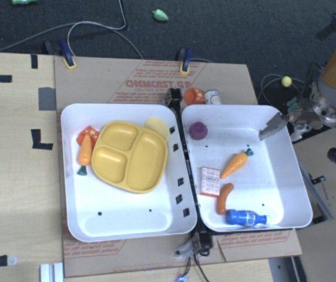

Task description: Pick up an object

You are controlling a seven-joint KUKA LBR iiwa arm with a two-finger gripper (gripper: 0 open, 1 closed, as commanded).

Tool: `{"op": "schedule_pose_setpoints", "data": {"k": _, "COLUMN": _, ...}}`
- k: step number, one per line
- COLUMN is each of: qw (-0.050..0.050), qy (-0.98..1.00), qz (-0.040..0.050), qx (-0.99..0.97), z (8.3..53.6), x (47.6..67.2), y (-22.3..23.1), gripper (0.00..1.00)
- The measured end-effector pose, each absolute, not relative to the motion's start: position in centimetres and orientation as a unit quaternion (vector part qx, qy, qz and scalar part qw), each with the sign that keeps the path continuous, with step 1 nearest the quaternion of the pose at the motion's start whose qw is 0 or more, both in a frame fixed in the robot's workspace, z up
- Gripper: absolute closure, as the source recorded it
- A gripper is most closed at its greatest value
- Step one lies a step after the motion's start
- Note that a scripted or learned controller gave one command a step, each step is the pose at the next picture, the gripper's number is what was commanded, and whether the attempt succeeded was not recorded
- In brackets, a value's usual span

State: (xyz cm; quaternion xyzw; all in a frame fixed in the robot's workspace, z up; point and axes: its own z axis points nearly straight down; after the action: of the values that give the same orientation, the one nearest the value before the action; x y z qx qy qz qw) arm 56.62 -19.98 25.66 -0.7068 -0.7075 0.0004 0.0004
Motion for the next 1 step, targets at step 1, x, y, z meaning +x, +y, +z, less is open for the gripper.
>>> {"op": "schedule_pose_setpoints", "data": {"k": 1, "qw": 0.001, "qy": -0.708, "qz": 0.0004, "qx": -0.706, "z": 9.23, "x": 56.90, "y": -17.09, "gripper": 0.00}}
